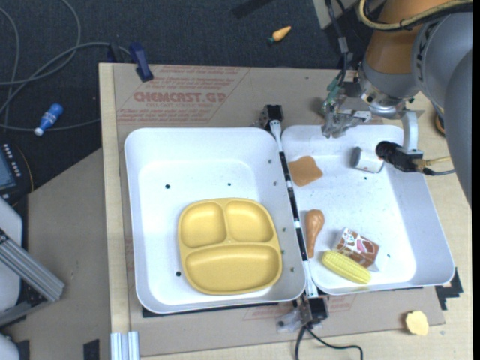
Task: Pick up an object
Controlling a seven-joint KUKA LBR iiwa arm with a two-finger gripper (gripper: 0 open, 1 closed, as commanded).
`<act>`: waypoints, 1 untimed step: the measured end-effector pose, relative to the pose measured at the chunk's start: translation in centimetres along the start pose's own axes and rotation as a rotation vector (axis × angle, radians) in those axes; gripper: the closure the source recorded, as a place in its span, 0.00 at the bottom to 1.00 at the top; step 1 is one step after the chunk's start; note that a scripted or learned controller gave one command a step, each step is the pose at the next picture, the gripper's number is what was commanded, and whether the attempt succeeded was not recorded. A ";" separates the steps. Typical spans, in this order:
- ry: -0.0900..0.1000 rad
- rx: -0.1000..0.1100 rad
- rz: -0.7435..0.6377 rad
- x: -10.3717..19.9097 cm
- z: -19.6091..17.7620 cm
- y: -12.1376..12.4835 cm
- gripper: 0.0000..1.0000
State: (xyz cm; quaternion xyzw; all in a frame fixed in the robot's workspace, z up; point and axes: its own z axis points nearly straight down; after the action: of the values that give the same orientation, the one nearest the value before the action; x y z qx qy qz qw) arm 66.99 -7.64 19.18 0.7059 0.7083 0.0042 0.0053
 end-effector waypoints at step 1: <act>0.001 0.013 0.002 -0.1 0.7 -0.3 0.00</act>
State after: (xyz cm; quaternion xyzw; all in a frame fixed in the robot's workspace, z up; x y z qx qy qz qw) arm 66.67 -7.74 18.50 0.7067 0.7075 -0.0001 0.0007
